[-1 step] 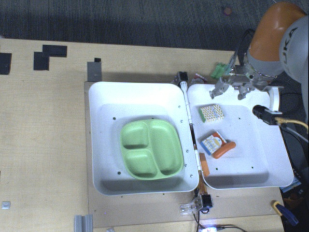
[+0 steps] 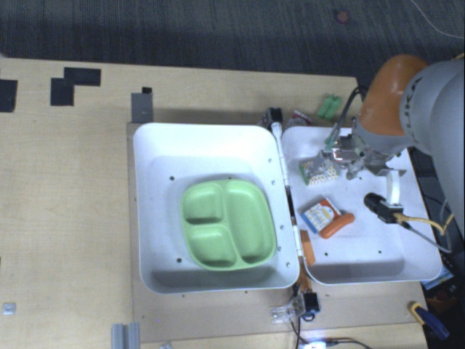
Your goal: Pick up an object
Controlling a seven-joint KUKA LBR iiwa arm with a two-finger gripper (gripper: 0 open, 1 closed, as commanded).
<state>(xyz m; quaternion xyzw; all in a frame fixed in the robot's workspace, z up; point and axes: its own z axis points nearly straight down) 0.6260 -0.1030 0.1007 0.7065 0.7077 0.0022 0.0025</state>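
The gripper (image 2: 343,155), finger state indeterminate, sits beside a speckled packet (image 2: 317,170); nearby: printed box (image 2: 320,214), illegible, and orange piece (image 2: 337,225).

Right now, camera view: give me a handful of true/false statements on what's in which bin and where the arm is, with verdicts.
1. A green divided plate lies in the left bin. True.
2. The plate has two compartments. False: it has three.
3. The gripper is over the left bin. False: it is over the right bin, near its far side.
4. An orange carrot-like piece lies in the right bin beside a small colourful packet. True.
5. The speckled item lies in the left bin. False: it is in the right bin, just left of the gripper.
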